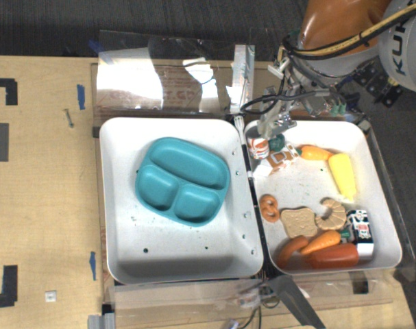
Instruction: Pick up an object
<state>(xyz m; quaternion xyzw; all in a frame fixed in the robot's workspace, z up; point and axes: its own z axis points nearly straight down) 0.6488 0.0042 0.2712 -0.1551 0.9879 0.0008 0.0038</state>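
My pincer (275,123) hangs low over the right bin's (379,160) far-left corner; I cannot tell its state. Toy foods, including a small bottle (260,147) just below, lie unlifted.

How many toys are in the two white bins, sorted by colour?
Teal: 1, the divided plate in the left bin
Yellow: 1, the corn in the right bin
Orange: 2, orange piece, carrot
Red: 1, sausage
Brown or tan: 3, pretzel, bread slice, cookie
Total: 8, not counting small packets I can't identify.
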